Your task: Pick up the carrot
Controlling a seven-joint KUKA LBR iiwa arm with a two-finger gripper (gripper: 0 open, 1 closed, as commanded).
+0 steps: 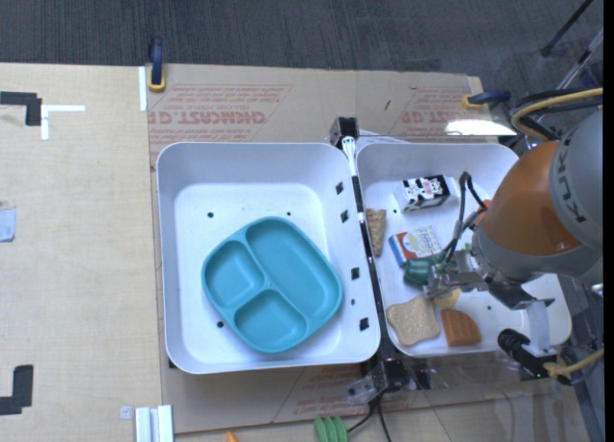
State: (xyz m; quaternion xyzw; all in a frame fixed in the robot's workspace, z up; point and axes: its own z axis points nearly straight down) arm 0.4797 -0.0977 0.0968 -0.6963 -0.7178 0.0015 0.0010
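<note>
My gripper hangs low over the middle of the right bin, just above a green item and a small yellow piece. A thin orange sliver peeks out at the arm's upper left edge; it may be the carrot, but the arm hides most of it. The arm's orange band covers the bin's right half.
The right bin also holds a black-and-white carton, a colourful packet, a tan cracker by the left wall, a bread slice and an orange-brown toast piece. A teal divided plate lies in the left bin.
</note>
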